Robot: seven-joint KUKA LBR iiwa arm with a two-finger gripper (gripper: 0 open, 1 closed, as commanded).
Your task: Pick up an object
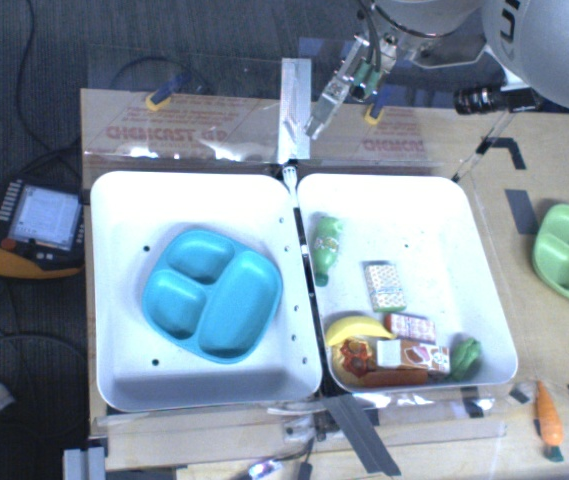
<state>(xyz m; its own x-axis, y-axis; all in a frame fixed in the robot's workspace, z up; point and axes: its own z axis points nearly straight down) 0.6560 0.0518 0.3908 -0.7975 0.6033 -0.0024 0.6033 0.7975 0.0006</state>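
Observation:
The right bin (474, 230) holds a green bottle (324, 244) by its left wall. A small patterned box (385, 286) lies near the middle. Along its front edge lie a yellow banana (354, 327), a red snack box (409, 326), a brown and white packet (392, 358) and a green pepper (466, 353). My gripper (328, 103) hangs high beyond the far edge of both bins, above the taped cardboard and near the divider, well away from all of these items. Nothing shows in it.
A blue divided plate (214, 293) fills the middle of the left bin (114, 228). Outside the bins, a green dish (561, 248) and a carrot (549, 424) lie on the bench at the right. A handheld device (34, 223) sits at the left.

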